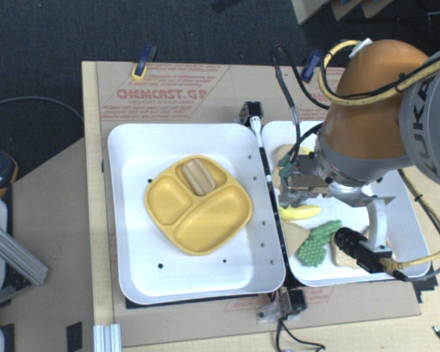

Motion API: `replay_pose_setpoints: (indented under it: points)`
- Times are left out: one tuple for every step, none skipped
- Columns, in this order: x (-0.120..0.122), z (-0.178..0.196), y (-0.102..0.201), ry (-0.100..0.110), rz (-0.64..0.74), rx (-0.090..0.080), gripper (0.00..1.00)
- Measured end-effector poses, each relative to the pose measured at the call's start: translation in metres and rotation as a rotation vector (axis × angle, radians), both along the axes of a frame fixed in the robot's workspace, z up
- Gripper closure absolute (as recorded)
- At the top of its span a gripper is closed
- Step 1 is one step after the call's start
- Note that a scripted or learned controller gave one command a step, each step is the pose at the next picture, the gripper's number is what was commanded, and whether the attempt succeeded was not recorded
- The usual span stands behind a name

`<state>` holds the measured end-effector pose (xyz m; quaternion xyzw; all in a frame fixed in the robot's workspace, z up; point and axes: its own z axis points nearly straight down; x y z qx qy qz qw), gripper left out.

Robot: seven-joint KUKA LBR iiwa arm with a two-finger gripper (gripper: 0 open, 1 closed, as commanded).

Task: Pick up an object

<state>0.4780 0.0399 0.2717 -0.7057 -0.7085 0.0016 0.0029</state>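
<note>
Well, from my seat the overhead camera shows the arm [381,101] reaching over the right bin [418,233], its gripper [302,184] down low near that bin's left wall. I cannot tell from here what state the gripper is in; the wrist covers too much.

My likeliest target is the banana [301,213], lying in the right bin just below the gripper. It looks like a light toy, smooth and a bit slippery, stiff enough to take a squeeze. Its long axis runs roughly left to right, slightly curved, one tip toward the divider between the bins. I would close across its short width near the middle.

Beside it lies a green vegetable [315,244], knobbly, pointing diagonally from lower left to upper right.

Over in the left bin [132,270] sits a yellow divided plate [198,215] with a tan piece of bread [198,176] in one compartment.
</note>
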Motion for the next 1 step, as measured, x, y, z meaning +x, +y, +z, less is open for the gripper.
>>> replay_pose_setpoints:
  points:
    - [0.0023,0.0741,0.0205,-0.014,-0.001,0.000,1.00]
